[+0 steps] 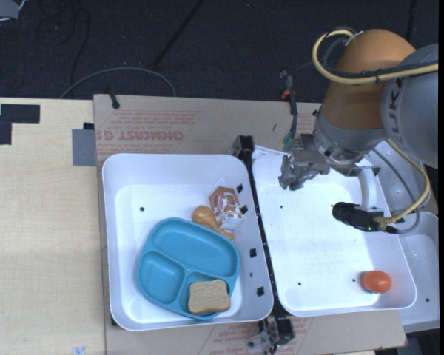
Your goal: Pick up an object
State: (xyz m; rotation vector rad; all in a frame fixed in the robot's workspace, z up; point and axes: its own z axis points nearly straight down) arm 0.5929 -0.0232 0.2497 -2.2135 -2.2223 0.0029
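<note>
Nearest, slice of bread (pixel 209 296) sitting in one compartment of the blue divided plate (pixel 179 261) in the left bin (pixel 122 198). Orange-red ball (pixel 376 280) off in the right bin's (pixel 311 287) near right corner. Further back, small yellowish drumstick-looking thing (pixel 208 218) and patterned packet (pixel 226 203) just behind the plate. Farthest, gripper (pixel 294 174) over the right bin's back left corner, well apart from the ball, nothing visibly in it. Can't tell open or closed.
</note>
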